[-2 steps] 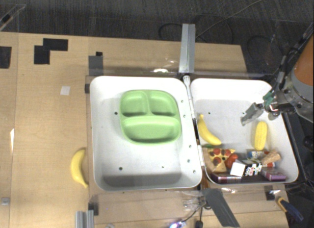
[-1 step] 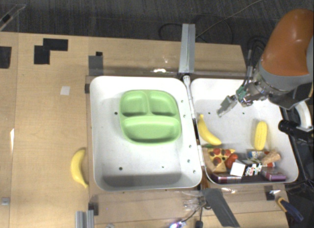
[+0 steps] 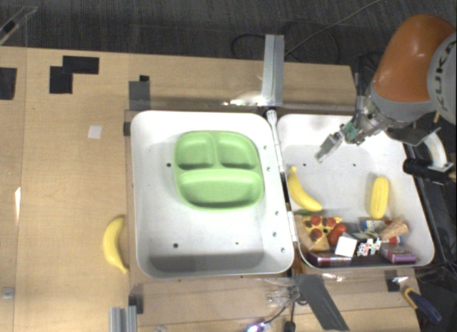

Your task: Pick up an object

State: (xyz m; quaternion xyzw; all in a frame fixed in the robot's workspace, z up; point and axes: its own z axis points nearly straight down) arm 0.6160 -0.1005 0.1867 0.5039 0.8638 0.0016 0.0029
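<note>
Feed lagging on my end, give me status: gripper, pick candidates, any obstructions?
Gripper over right bin, upper part, nothing between fingers. Banana and corn cob lie below it, apart. Small toys clustered along bin's near edge.

A green divided tray (image 3: 216, 168) lies in the left bin (image 3: 153, 202), a banana (image 3: 114, 243) outside it

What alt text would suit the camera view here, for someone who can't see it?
The robot's hand hovers over the right bin, above a banana, a corn cob and small toys heaped along its near edge. The left bin holds a green divided plate; another banana lies outside on the bench.
</note>
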